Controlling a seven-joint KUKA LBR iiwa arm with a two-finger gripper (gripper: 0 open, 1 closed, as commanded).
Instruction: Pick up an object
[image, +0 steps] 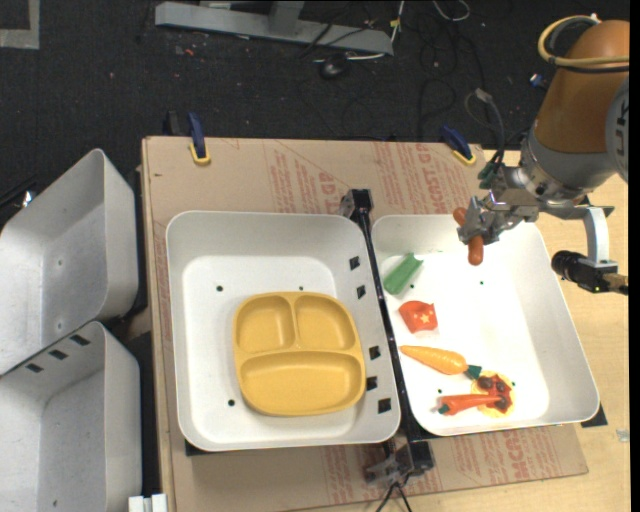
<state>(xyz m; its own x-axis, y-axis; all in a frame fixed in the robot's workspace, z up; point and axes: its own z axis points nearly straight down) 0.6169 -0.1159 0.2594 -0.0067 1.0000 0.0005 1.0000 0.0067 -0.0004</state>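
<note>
Faintly, mirrored red lettering on board (300, 170)

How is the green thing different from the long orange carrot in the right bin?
The green piece is green and short and chunky, while the carrot is orange, long, and tapers toward one end. The green piece lies near the bin's upper left, close to the divider; the carrot lies lower down, beside the small red and orange toys. Both rest on the floor of the right bin, apart from the gripper.
</note>
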